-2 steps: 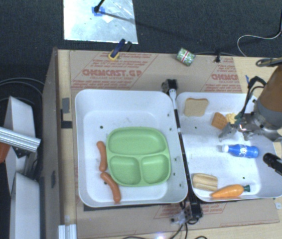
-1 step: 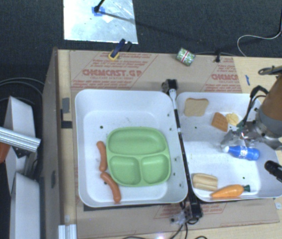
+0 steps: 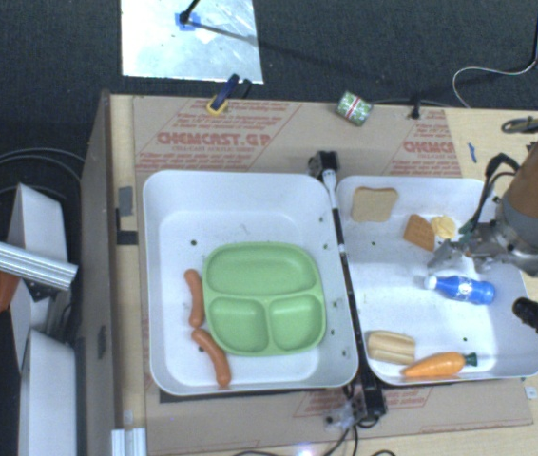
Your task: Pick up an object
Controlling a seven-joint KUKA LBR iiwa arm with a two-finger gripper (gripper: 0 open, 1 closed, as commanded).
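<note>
A dark speckled floor [image 3: 50,55] surrounds the table [image 3: 278,126], whose cardboard-brown top carries red printed lettering, while a shiny metal sheet [image 3: 191,25] lies on the floor beyond its far edge, black cables [image 3: 22,174] loop at left, and a thin cord [image 3: 526,60] trails at upper right.

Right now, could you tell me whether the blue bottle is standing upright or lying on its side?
Lying on its side. The blue bottle stretches flat along the floor of the right bin, its white end pointing left, just below the gripper.
</note>
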